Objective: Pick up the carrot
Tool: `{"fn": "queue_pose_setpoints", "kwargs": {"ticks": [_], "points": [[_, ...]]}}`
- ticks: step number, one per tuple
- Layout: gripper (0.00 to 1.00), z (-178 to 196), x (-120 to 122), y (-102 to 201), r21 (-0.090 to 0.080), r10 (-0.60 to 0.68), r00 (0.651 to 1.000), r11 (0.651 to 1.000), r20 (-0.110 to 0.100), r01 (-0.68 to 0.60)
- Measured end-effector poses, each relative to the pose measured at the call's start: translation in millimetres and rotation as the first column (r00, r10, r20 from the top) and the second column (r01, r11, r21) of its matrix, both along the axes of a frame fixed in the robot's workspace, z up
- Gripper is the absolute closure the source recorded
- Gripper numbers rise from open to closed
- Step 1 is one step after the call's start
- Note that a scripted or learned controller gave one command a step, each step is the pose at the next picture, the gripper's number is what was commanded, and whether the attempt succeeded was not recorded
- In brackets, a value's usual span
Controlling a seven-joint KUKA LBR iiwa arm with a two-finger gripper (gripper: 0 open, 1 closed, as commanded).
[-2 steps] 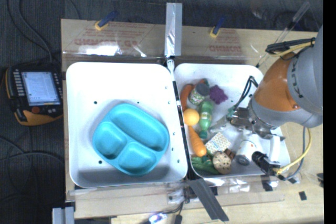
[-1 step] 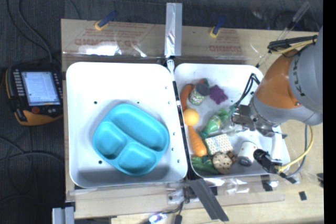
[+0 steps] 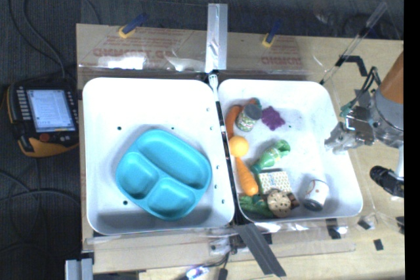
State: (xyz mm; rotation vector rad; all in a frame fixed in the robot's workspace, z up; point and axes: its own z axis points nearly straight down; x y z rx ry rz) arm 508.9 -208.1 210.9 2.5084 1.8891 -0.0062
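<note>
Partly cut off, the gripper (image 3: 342, 134) hovers right of the carrot (image 3: 245, 176).

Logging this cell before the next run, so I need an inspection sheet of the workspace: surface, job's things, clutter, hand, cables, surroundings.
Surface: wooden bench bearing a left bin and a right bin side by side.
Job's things: carrot lying in the right bin near the divider, below an orange ball; a second carrot-like piece lies above the ball.
Clutter: blue divided tray in the left bin; small jar, purple piece, green toy, cookie, white cup in the right bin.
Hand: hand at the right bin's right rim, away from the carrot; finger state unclear.
Cables: black cables on the floor, left.
Surroundings: pendant on dark carpet.
</note>
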Motion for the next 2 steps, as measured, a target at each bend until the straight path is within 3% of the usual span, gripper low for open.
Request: {"fn": "queue_pose_setpoints", "kwargs": {"ticks": [1,2], "points": [[1.0,34,74,68,0.0,-0.143,0.99,0.99,-0.001,0.143],[1.0,76,91,147,-0.001,-0.225,0.974,0.974,0.0,0.225]]}}
